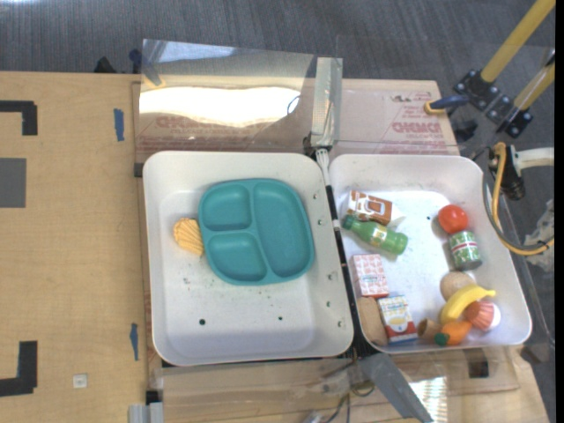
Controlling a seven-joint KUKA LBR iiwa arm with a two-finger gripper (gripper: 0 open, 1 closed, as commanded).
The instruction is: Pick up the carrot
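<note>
The carrot (454, 331) is a small orange piece lying in the near right corner of the right bin (423, 179). It rests against the bin's front wall. A yellow banana (465, 300) lies just above it, a pink-and-white item (484, 315) is at its right, and a small carton (397, 316) stands at its left.
The right bin also holds a red tomato (453, 218), a green can (464, 250), a green bottle (376, 234), a brown carton (370, 206), a pink carton (370, 274) and a beige lump (456, 283). In the left bin (247, 333) lie a teal divided plate (256, 230) and a yellow shell-shaped item (188, 234).
</note>
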